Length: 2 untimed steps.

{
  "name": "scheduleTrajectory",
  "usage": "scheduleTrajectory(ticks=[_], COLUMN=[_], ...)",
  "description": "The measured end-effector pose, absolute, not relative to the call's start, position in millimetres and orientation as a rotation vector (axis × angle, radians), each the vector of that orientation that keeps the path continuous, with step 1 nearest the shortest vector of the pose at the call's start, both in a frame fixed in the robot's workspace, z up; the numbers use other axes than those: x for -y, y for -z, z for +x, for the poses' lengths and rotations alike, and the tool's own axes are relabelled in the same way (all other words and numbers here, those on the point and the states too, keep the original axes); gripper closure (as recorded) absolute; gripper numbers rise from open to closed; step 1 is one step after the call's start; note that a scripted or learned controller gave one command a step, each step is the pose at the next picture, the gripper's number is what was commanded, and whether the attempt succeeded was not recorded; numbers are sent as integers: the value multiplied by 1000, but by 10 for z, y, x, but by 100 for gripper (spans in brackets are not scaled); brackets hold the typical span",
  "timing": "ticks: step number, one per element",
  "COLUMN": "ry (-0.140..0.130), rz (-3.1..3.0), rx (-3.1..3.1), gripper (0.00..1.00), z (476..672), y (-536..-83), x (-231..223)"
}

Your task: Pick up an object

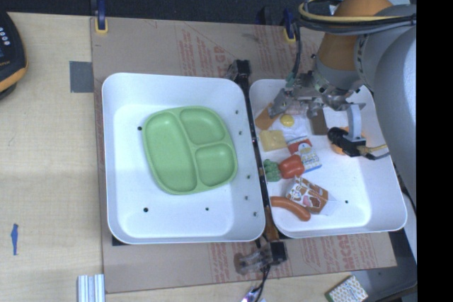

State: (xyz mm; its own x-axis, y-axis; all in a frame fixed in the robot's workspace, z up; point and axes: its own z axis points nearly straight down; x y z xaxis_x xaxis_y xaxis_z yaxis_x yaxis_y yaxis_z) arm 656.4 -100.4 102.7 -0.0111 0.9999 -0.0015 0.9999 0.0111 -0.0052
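Here the gripper (296, 101) hangs over the right bin's (368, 212) far-left corner; its grip I cannot tell. The small yellow piece (287, 120) is probably light and hard, best pinched across its middle.

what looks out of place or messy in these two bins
Nothing looks spilled or broken. The toy food is bunched toward the left side of the right bin, a sausage lying near its front edge. The green plate sits flat in the left bin. The pincer is over the pile's far end.
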Motion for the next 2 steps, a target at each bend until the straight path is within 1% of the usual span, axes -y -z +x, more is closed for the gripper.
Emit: scheduleTrajectory(ticks=[1, 2], ry=[-9, -10], rz=[-2204, -2202], rx=[2236, 2238], gripper=[100, 0], z=[6569, 6567], y=[-1137, -1133], x=[1010, 1010])
